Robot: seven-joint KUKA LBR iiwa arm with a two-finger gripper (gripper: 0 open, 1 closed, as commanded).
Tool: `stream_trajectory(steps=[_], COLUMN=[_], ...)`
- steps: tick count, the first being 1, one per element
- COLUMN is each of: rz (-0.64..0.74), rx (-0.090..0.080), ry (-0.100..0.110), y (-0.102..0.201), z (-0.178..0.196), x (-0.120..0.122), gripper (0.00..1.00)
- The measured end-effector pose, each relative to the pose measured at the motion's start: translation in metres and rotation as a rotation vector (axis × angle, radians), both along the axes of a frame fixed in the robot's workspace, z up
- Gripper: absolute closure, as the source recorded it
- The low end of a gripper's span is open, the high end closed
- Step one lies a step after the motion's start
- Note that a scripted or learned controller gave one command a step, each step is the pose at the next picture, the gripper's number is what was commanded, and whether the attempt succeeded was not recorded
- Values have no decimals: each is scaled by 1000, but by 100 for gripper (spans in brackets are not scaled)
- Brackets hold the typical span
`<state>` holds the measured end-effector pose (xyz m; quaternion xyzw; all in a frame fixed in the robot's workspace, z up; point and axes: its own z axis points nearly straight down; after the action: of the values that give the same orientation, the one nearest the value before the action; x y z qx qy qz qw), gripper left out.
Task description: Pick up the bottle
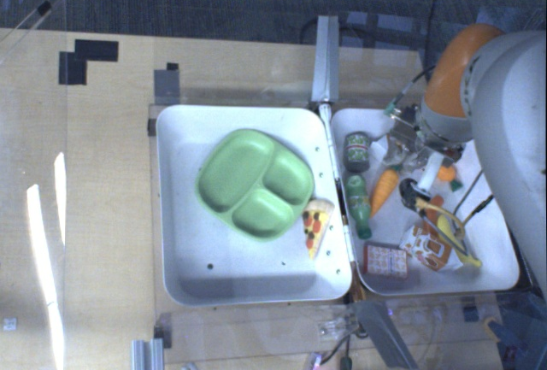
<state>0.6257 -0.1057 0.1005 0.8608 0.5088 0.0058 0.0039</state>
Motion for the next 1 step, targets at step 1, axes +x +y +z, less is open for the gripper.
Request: stream_trajectory(steps=[1], rz=[0], rx=[0], ry=[0], y=[1], z=[0], x=[0], gripper=[0])
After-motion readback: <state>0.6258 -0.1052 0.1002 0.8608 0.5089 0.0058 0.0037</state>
